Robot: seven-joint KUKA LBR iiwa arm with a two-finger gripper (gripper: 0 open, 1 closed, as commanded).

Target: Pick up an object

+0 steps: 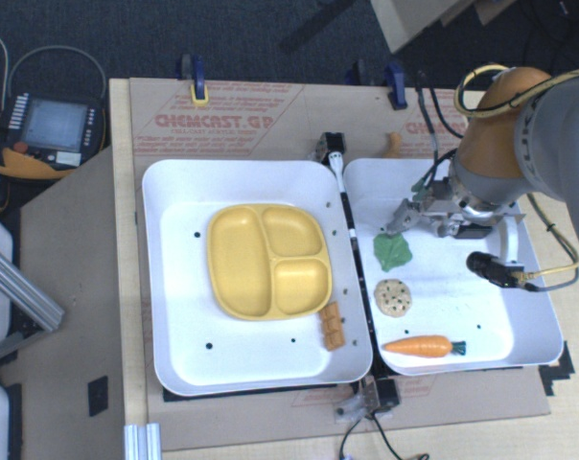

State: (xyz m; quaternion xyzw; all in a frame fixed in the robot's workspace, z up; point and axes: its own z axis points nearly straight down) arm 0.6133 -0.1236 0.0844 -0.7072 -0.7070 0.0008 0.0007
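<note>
Carrot [419, 347]: We are seeing a toy carrot lying on its side at the near edge of the right bin [529, 338], its green tip pointing right. We are judging it stiff, light and a little slick; across the thick orange middle looks the safest place to pinch.

Brown piece [332, 326]: A small brown food piece is sitting in the left bin [170, 266], just off the near right corner of the yellow plate.

Cookie [394, 297]: A round chip cookie is lying flat just beyond the carrot, near the bin's left wall. We are reckoning it rigid but low, so fingers would have to come down at its rim.

Yellow plate [234, 266]: A three-part plate is resting in the middle of the left bin.

Green leaf [394, 251]: A crumpled green leaf is lying just beyond the cookie, right under the tool. We are taking it as the likeliest target: soft, nearly weightless, likely to fold, best pinched at its bunched centre.

Gripper [402, 222]: The arm is reaching in from the right, its tip hovering at the leaf's far edge. We cannot tell how wide its fingers are standing, nor whether anything is between them.
</note>
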